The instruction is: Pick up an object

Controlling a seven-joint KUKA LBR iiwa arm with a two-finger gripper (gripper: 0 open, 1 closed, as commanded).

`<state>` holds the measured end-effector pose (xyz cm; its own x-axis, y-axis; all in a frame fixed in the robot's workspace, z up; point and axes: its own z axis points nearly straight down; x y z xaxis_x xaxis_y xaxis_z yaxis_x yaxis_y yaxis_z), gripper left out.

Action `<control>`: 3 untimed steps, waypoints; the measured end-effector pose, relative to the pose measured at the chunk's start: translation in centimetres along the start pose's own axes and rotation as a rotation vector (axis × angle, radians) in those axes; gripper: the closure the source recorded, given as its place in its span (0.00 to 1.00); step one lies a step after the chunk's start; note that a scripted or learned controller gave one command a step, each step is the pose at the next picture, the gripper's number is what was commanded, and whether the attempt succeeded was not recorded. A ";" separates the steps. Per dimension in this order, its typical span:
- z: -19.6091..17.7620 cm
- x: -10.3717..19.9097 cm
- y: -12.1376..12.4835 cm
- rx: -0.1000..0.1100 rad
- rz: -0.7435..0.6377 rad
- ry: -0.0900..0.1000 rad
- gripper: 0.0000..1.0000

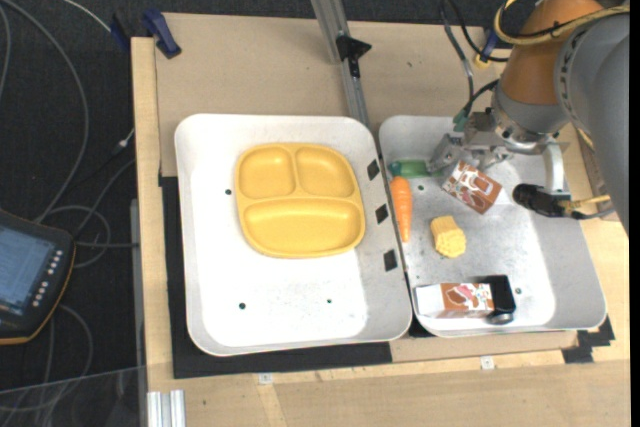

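Camera view from above shows the counter carrying two white bins side by side. The left bin holds a yellow divided plate, lying flat near its upper middle. The right bin holds the loose things, presumably scattered so that the arm has a choice: a carrot lying lengthwise along the bin's left wall, its green top toward the upper frame; a yellow corn piece near the bin's centre; a brown and white carton lying flat at the lower edge, with a black block at its right end; and a small brown and white packet, tilted, in the bin's upper part.

The arm comes in from the upper right of the frame, its wrist bent down over that packet. The jaws sit just above and to the left of the packet, seemingly touching its upper edge. Whether they are wide, narrow or closed on it, I cannot tell; the wrist hardware hides the tips. The packet looks the likeliest target, and appears to rest on the bin floor, so a lift seems not yet made.
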<state>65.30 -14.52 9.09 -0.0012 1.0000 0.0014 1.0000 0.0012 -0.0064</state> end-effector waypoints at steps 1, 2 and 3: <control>-1.4 0.0 0.2 -0.006 0.000 0.000 1.00; -6.4 -0.8 0.3 -0.014 0.001 -0.003 1.00; -11.8 -1.8 0.2 -0.015 0.001 -0.004 1.00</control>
<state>65.54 -16.33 20.91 -0.0003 1.0000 -0.0023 1.0000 0.0003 0.0084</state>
